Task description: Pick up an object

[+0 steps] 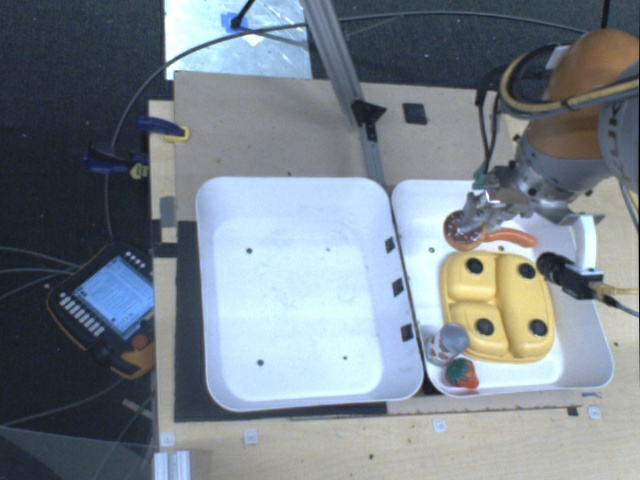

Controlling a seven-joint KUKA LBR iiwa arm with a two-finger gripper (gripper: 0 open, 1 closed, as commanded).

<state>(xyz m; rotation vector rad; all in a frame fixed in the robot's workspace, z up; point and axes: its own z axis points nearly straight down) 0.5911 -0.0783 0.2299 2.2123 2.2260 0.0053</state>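
Note:
The right bin (596,360) holds several objects. A large yellow moulded piece (500,306) with black dots lies in its middle. Just behind it sits a small brown round object (461,233), with an orange-red strip (516,237) to its right. My gripper (480,211) hangs directly over the brown object's right edge, very close to it or touching it. Nothing visibly sits in its grasp. At the bin's front left corner lie a small grey-topped item (451,340) and a red and green item (461,372).
The left bin (295,288) stands beside the right one. A black plug on a white bracket (566,272) hangs by the yellow piece's right side. A slanted metal pole (338,53) rises behind the bins. A teach pendant (108,306) lies off the bench at left.

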